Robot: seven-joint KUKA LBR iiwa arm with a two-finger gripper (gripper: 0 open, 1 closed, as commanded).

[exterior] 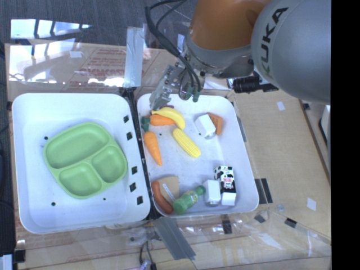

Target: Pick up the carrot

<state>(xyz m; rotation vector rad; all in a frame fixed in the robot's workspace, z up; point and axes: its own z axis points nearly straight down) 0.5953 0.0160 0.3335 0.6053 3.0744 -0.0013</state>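
**A:** Start with the big pieces. What do you have in front of you?

**B:** You have the arm (270, 32) reaching in over the right bin (243, 151). Beside that bin sits the left bin (28, 151), holding a green divided plate (84, 159).

**A:** And the gripper?

**B:** The gripper (160, 100) hangs over the right bin's far left corner, just above the banana (170, 116). Nothing sits between its fingers; whether they are spread or closed you cannot tell from here.

**A:** Where is the carrot?

**B:** The carrot (153, 147) lies flat near the right bin's left wall, pointed end toward you, just below a second orange piece with a green end (157, 121). A corn cob (186, 143) lies just to its right, apart from it.

**A:** So how far along are you?

**B:** I'd judge barely begun. The carrot rests untouched on the bin floor. You are left with the whole job: shift the gripper toward the near side, descend, close on the carrot, lift.

**A:** Anything smaller?

**B:** A green bottle (188, 200) and a little cow-print carton (226, 183) sit at the right bin's near edge, well clear of the carrot.
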